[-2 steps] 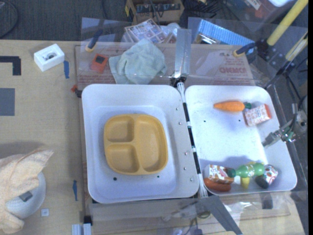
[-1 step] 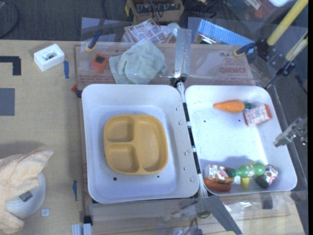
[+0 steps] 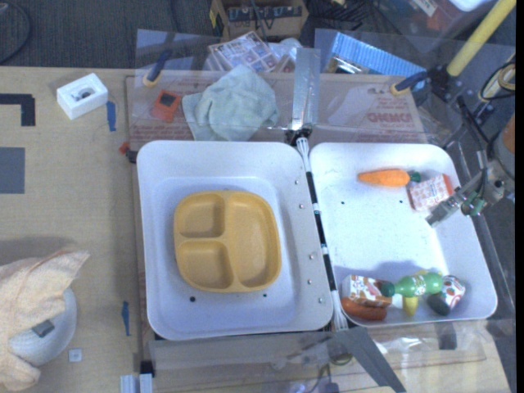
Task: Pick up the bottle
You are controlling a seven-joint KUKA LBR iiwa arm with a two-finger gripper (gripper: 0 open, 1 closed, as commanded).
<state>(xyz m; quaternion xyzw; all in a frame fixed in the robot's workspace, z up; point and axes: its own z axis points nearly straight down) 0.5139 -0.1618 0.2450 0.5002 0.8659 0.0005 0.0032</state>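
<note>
Lying on its side near the front wall of the right bin (image 3: 483,277): the green bottle (image 3: 420,285), set in a close row with a red and white packet (image 3: 366,295) to its left, a small yellow piece (image 3: 408,304) just below it, and a dark round item (image 3: 446,293) to its right, all seeming to touch or nearly so. Farther back in the same bin: an orange carrot (image 3: 385,178) and, just beside its green end, a red and white wrapper (image 3: 430,192). Reaching in over the right rim, next to that wrapper and well apart from the bottle: the gripper (image 3: 458,206). Cannot tell how far open; nothing seen in its hold. In the left bin (image 3: 155,219): a yellow divided plate (image 3: 227,241), resting flat at the middle. Behind the bins: a crumpled pale green cloth (image 3: 233,101).
</note>
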